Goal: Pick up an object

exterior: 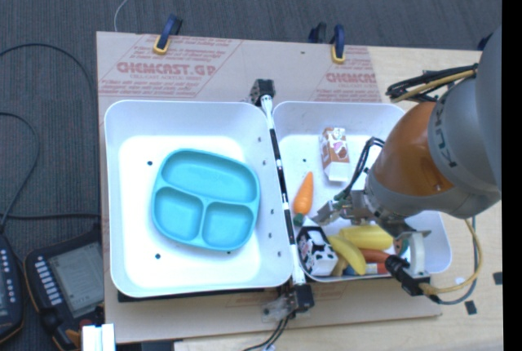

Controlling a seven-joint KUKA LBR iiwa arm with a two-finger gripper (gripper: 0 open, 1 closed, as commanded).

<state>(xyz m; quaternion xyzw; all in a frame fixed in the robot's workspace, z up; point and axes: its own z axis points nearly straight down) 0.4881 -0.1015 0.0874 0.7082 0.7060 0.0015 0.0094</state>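
Observation:
The right bin [359,114] holds several small items. An orange carrot [304,191] lies near its left wall, and a small brown-and-white carton [334,152] sits further back. Yellow bananas [359,244] lie at the front beside a black-and-white toy [319,255] and a red piece [377,258]. My gripper [349,209] hangs low over the front of this bin, just above the bananas and right of the carrot. The bulky grey and orange wrist [416,162] hides much of the bin's right half.
The left bin [130,129] bears a blue three-compartment plate [205,199]. A metal clamp bar [277,170] runs between the two bins. Blue and yellow clamps [336,43] pin the bench's back edge. Cables trail from the arm at the front right [440,284].

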